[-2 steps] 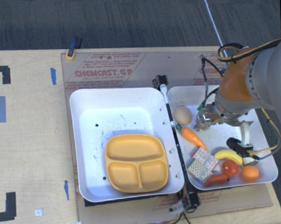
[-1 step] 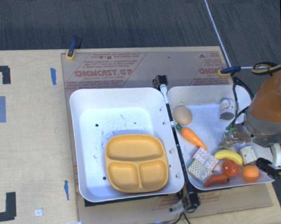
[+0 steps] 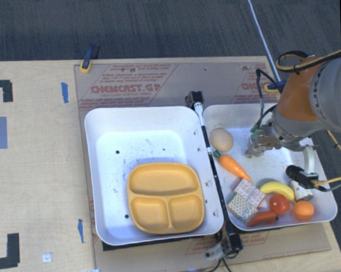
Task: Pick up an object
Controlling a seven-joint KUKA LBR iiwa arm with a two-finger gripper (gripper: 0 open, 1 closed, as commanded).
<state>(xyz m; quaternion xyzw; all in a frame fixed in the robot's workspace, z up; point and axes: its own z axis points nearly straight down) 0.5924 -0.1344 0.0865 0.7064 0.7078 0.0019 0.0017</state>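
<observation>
My gripper (image 3: 260,144) hangs over the back of the right bin (image 3: 326,210), with nothing visibly held in it. To its left lies a beige egg (image 3: 221,140), and an orange carrot (image 3: 235,166) lies below and left of it. Toward the bin's front are a patterned box (image 3: 245,200), a yellow banana (image 3: 276,187), a red tomato (image 3: 279,204), an orange (image 3: 303,210) and a red chili (image 3: 263,217). All of these rest on the bin floor, apart from the gripper.
The left bin (image 3: 103,135) holds a yellow divided plate (image 3: 166,196) in its front half. A black divider (image 3: 208,153) runs between the two bins. The arm's orange band (image 3: 296,99) is at the right edge.
</observation>
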